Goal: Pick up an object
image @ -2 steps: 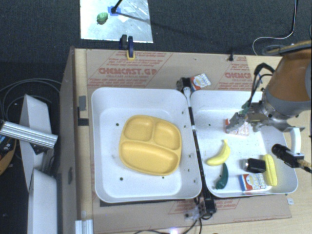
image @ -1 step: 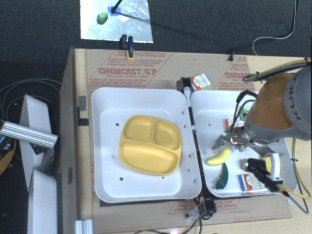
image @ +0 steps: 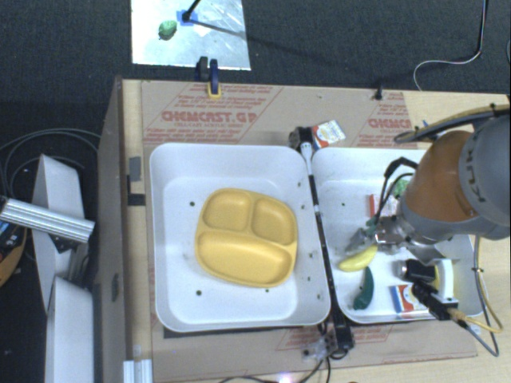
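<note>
**Hovering over the banana in the right bin**

Looking down from the fixed overhead camera, I see a small yellow plastic banana, curved and glossy, lying flat on the floor of the right shallow white bin, close to the divider between the two bins. Its length runs roughly from eight o'clock to two o'clock, with the upper end tucked under the tool.

My grey two-finger pincer sits just at the banana's two o'clock end, so near that I cannot tell whether it touches. I cannot tell whether the pincer is spread or pressed together; the metal parts blur into one another there. The grey arm with its orange band comes in from three o'clock and covers much of the right bin.

At six o'clock from the banana, just beside it, lies a dark green elongated plastic toy, pointing roughly twelve to six. At four o'clock from the banana, a flat white card with red and blue print rests near the bin's lower edge.

The left shallow white bin holds a yellow three-compartment plastic plate, well apart from the banana at nine o'clock.
</note>
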You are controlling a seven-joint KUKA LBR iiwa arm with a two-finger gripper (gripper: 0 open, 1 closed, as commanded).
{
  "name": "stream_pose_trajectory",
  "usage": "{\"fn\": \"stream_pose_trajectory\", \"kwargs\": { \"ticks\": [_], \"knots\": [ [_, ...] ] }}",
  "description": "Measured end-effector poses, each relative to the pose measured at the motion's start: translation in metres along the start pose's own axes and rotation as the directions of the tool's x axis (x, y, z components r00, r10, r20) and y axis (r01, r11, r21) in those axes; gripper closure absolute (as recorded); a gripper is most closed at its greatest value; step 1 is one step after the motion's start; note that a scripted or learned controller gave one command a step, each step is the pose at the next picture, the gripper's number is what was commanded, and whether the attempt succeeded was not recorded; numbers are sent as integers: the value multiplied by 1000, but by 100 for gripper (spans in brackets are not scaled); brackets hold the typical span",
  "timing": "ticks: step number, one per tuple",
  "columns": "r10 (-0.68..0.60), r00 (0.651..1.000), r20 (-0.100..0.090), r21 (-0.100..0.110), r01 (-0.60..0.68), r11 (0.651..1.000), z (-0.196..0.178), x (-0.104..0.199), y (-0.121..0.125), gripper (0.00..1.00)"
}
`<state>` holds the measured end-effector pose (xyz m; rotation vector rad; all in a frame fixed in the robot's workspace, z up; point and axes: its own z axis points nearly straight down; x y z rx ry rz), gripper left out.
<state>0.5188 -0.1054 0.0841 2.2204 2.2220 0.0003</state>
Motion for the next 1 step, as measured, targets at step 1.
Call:
{"fn": "stream_pose_trajectory", "kwargs": {
  "ticks": [1],
  "knots": [
    [-1,1000,-1,-2,1,1000,-11,0,1,100]
  ]
}}
